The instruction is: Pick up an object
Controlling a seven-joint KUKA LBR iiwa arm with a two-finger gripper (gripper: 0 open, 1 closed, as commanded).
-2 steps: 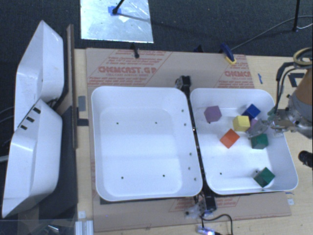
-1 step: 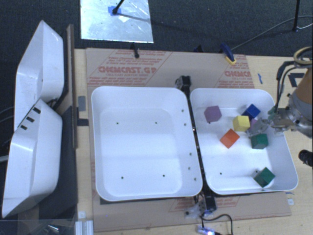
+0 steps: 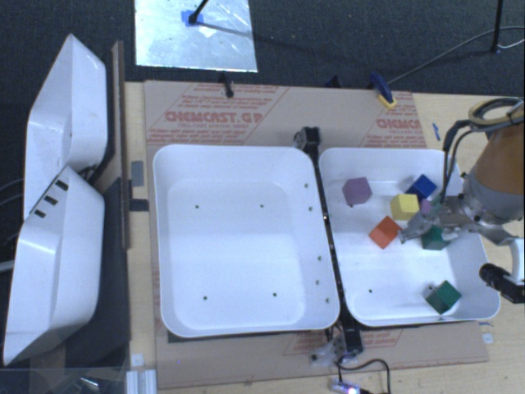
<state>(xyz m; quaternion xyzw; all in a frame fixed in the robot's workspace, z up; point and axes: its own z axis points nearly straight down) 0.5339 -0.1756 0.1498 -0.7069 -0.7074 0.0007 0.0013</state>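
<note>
Camera view: the gripper (image 3: 428,224) is low in the right bin (image 3: 385,302), over a green block (image 3: 432,238); whether it is released or clenched, I cannot tell. Relative to that block, the orange cube (image 3: 384,233) lies just left, the yellow cube (image 3: 404,206) up-left, the blue cube (image 3: 423,186) above, the purple cube (image 3: 357,191) farther up-left, and another green cube (image 3: 444,296) below.

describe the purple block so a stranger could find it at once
Look in the right-hand white bin, at its far left part near the divider. The purple block sits there alone, apart from the cluster by the gripper; it is the only pale purple cube.
</note>
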